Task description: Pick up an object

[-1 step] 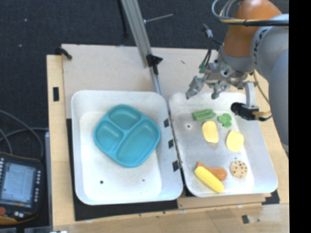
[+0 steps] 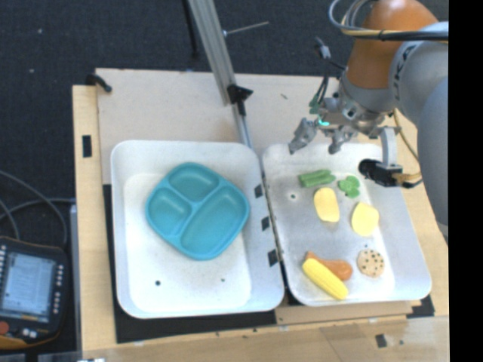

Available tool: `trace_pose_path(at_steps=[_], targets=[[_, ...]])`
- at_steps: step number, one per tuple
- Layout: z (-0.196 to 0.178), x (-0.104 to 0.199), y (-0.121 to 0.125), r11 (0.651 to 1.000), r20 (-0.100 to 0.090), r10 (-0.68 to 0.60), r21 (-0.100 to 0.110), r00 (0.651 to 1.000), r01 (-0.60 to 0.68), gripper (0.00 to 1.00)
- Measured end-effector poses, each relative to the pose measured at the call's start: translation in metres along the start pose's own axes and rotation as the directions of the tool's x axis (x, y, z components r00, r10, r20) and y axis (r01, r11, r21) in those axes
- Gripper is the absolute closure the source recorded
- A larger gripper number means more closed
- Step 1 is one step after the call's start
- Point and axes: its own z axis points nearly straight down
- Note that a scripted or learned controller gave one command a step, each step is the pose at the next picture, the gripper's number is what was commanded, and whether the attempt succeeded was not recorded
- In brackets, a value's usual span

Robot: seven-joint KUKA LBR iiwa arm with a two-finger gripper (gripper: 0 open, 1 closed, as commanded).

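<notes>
Fingers of the tool (image 2: 320, 136) stand spread apart with nothing between them, hanging over the far left corner of the right bin (image 2: 396, 281). Just below it lies a green bean pod (image 2: 315, 178), and beside that, to the right, a small green leafy piece (image 2: 349, 185). Nearer the front sit two pale yellow pieces: one (image 2: 327, 204) under the pod, the other (image 2: 364, 219) right of it. At the front of the same bin a yellow corn cob (image 2: 325, 277) lies touching an orange carrot-like piece (image 2: 338, 268), with a round speckled cookie (image 2: 370, 262) close by on the right. The left bin (image 2: 136, 292) holds a blue divided plate (image 2: 198, 210). Both bins rest on the table (image 2: 158, 104), and a slanted metal rail (image 2: 215, 47) rises behind them.
</notes>
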Motion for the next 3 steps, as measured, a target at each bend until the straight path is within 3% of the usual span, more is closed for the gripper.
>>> trace_pose_path(at_steps=[2, 3], targets=[[0.11, -0.007, 0.006, 1.0, 0.002, 0.003, 0.0, 1.0, -0.003, 0.0], [0.096, -0.008, 0.007, 1.0, 0.003, 0.003, -0.004, 1.0, -0.003, 1.0]])
